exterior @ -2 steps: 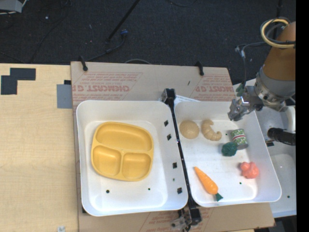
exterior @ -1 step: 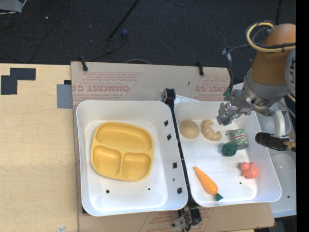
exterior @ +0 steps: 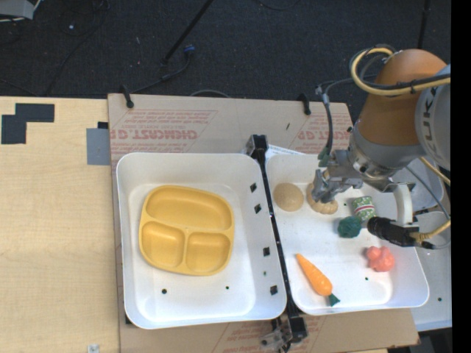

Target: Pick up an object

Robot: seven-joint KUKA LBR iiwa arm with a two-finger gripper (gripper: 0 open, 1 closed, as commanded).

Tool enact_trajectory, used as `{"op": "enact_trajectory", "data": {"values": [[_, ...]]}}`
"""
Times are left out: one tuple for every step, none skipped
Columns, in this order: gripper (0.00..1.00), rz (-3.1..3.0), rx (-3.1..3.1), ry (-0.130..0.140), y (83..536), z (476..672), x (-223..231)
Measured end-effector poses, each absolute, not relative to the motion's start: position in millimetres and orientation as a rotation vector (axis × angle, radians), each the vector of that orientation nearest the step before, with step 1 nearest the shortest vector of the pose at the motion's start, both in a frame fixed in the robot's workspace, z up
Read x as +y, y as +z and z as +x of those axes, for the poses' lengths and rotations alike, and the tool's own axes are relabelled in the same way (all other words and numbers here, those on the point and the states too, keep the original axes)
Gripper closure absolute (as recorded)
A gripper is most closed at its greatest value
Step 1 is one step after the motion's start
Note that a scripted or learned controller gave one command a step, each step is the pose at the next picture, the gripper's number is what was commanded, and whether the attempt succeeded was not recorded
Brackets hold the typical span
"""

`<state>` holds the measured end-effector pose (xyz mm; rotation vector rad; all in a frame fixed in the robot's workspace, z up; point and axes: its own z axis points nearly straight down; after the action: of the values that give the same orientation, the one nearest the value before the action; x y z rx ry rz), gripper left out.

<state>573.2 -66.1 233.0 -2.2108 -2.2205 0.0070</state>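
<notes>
Grey metal fingers of the gripper are lowered into the right bin, near its upper left part, and their tips are seen just above or against a small beige lump. Whether the fingers are apart or closed cannot be told from this slanted view, and nothing is plainly seen between them. Above the gripper the arm is carried in from the right, its orange band wrapped with a yellowish cable.

Just left of the gripper a round tan ball is placed, close to the divider between the bins. To the right of the gripper a small striped green and white object is found, with a dark green object touching or nearly touching it below. Further right and lower, a pink object is set near the bin's right wall. An orange carrot with a green tip is laid slantwise toward the lower edge.

In the left bin a yellow sectioned tray is laid flat. Both bins are borne on a sheet of cardboard.
</notes>
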Motion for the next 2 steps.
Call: {"op": "enact_trajectory", "data": {"values": [[1.0,-2.211,-2.222,0.007,239.1,562.5,-15.8],[1.0,-2.21,-2.222,0.008,222.5,554.9,35.3]]}}
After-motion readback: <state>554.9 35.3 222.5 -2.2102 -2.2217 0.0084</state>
